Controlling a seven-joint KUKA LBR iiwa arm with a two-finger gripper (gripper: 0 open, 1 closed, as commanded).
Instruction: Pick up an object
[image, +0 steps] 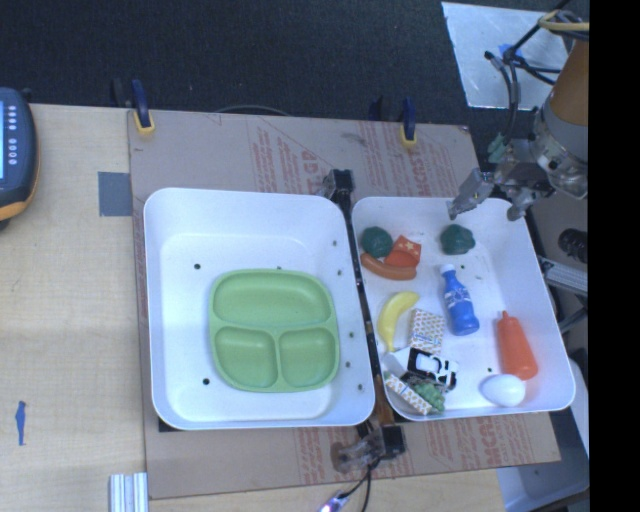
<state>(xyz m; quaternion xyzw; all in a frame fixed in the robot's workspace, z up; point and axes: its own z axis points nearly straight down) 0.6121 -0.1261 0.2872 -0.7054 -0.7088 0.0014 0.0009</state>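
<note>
Two white bins sit side by side mid-frame. Left bin (170, 300) holds a green tray (272, 330). Right bin (545, 300) holds the small items: orange bottle (516, 346), blue bottle (458, 300), banana (394, 315), hot dog (387, 267), two green lumps, an egg (502, 389). Gripper (492, 201), upper right, hangs over the right bin's far edge, fingers spread apart, nothing between them.
</note>
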